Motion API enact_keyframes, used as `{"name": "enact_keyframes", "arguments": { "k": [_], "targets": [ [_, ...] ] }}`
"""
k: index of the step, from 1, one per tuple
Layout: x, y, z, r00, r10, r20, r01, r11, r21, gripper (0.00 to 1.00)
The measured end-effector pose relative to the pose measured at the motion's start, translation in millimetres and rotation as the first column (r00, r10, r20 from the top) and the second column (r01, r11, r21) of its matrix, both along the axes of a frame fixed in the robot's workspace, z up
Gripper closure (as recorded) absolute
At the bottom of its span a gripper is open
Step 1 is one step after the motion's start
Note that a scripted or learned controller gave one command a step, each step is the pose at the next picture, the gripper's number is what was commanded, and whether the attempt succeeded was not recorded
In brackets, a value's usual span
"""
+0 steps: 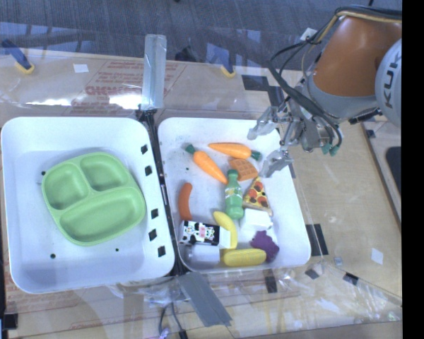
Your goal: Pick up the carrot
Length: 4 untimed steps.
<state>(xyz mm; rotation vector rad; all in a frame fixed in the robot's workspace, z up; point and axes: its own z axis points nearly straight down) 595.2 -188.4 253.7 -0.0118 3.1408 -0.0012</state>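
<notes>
The job has not really started. The carrot (230,149) lies in the right bin (302,221), next to another carrot (209,166). The gripper (269,145) hangs just beside it, jaws apart, holding nothing.

Green plate (92,203), pizza slice (256,195), banana (243,257)

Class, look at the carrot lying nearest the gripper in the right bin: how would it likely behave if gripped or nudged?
The carrot looks like smooth moulded plastic, so probably stiff, light and a bit slippery. Its rounded, tapered body lies flat, so a nudge would likely roll it in a curve.
</notes>
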Motion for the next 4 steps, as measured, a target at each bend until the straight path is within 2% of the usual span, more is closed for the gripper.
{"name": "enact_keyframes", "arguments": {
  "k": [1, 2, 3, 4],
  "targets": [
    [33.5, 58.7, -137.8, 1.000, -0.030, 0.003, 0.030, 1.000, 0.004, 0.00],
    [34.5, 57.5, -126.3, 1.000, -0.026, 0.006, 0.026, 1.000, 0.000, 1.00],
    [-53.6, 103.2, -59.4, 0.934, -0.358, 0.002, 0.358, 0.934, 0.002, 1.00],
    [-79.1, 162.7, -63.1, 0.753, -0.658, -0.006, 0.658, 0.753, -0.002, 1.00]
  ]
}}
